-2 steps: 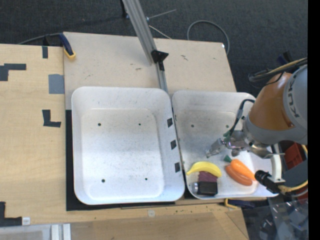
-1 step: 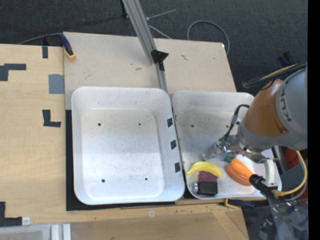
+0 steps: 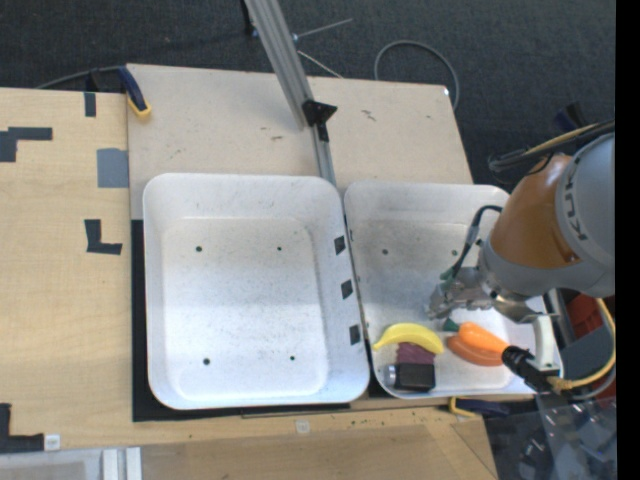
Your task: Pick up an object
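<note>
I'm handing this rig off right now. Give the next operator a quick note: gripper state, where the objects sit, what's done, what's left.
Gripper: low over the right bin, just above the objects; finger state unreadable, nothing visibly held.
Objects: all at the right bin's near end. Banana, orange carrot-like piece to its right, dark red item under the banana, black block nearest the front rim.
Done: arm is over the cluster.
Left: grasp one object and lift it.

Left white bin [image 3: 160, 268] (beside its twin), metal pole [image 3: 285, 53], clamp [image 3: 135, 93].
</note>
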You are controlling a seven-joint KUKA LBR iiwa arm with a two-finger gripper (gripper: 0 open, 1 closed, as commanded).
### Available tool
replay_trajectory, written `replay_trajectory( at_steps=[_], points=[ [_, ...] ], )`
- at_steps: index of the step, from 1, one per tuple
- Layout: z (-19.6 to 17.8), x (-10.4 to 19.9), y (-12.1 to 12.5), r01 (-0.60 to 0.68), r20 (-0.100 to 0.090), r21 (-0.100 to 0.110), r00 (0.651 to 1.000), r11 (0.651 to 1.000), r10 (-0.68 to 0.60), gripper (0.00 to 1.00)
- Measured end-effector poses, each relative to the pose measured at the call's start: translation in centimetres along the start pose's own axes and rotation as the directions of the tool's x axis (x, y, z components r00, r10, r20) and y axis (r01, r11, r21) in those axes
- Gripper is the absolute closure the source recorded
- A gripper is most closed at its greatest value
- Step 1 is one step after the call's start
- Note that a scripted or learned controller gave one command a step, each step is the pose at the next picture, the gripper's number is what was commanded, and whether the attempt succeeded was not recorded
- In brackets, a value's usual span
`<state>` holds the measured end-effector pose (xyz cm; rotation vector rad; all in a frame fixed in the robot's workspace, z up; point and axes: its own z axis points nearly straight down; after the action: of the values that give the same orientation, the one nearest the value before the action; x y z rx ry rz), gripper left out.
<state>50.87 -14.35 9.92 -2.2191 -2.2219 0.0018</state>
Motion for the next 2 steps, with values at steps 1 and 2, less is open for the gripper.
replay_trajectory(
  at_steps=[1, 2],
  points=[
    [-5.2, -0.5, 1.0, 0.000, 0.001, -0.005, 1.000, 1.000, 0.000, 1.00],
    [-9.5, -0.3, 1.3, 0.000, 0.001, -0.004, 1.000, 1.000, 0.000, 1.00]
  ],
)
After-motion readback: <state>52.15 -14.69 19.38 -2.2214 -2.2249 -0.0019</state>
